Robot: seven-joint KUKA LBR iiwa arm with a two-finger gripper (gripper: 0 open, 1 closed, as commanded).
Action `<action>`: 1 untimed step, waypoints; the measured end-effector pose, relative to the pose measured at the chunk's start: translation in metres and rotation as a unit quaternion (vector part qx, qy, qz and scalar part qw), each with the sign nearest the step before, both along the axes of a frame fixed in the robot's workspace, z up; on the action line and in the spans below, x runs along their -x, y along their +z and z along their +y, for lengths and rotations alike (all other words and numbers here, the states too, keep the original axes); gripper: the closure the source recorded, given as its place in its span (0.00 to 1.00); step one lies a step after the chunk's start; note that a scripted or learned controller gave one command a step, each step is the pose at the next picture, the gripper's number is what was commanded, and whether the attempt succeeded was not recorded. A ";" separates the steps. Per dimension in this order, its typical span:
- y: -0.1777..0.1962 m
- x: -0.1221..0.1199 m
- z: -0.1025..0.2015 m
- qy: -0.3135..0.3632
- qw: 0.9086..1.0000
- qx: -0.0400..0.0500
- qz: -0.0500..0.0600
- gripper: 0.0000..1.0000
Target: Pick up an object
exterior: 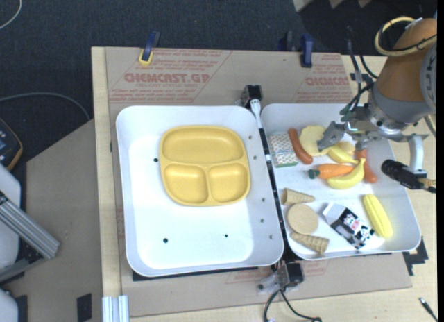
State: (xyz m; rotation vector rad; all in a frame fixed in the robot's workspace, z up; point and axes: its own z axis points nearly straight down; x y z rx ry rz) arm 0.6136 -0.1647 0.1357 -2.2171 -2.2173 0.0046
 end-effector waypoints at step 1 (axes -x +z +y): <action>-0.054 0.001 0.001 0.000 1.000 0.000 0.000 0.00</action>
